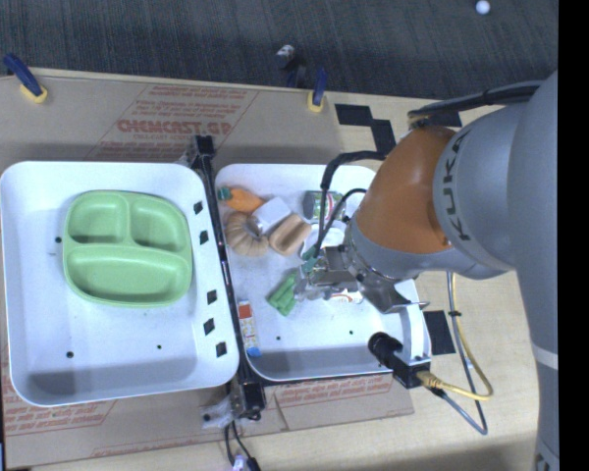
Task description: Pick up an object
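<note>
My gripper [319,281] hangs low over the middle of the right bin [304,361], under the grey arm with its orange band. Just left of it lies a green object [284,293] on the bin floor. Farther back in the same bin sit a carrot-like orange piece [242,199], a round tan bread-like piece [241,232], a tan roll [288,234] with a grey block [272,213] against it, and a small can-like item [321,205]. The arm's wrist hides the bin's right part.
The left bin [39,361] holds a green divided plate [128,246]. A black clamp bar [212,253] runs between the two bins. A small orange and blue item [245,327] lies at the right bin's left wall. Cables trail at the arm's lower right.
</note>
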`<state>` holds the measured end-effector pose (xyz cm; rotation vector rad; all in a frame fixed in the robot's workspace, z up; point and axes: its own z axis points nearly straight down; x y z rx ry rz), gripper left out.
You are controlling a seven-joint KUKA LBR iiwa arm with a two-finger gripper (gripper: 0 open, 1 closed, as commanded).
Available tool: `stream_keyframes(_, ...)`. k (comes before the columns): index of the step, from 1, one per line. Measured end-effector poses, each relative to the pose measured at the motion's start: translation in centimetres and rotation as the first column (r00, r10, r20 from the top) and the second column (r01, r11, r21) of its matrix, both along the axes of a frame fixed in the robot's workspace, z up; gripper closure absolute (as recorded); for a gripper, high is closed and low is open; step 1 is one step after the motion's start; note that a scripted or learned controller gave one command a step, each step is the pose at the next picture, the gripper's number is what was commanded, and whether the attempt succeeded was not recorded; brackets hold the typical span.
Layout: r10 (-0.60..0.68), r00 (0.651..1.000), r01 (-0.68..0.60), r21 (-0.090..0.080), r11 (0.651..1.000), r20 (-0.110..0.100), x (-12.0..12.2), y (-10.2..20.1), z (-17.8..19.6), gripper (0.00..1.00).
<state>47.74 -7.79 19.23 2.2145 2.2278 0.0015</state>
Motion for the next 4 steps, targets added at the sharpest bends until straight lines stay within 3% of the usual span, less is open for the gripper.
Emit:
stream_keyframes(1,-0.002,1.000,0.002,-0.001,1.000,0.000,-0.1,-4.9,0.0,1.00)
stream_keyframes(2,0.003,1.000,-0.003,-0.001,1.000,0.002,0.1,-4.9,1.1,1.00)
stream_keyframes(3,0.000,1.000,0.000,0.000,1.000,0.001,0.0,0.9,4.1,1.00)
stream_keyframes(4,0.000,1.000,0.000,-0.001,1.000,-0.003,-0.1,-6.1,-0.7,1.00)
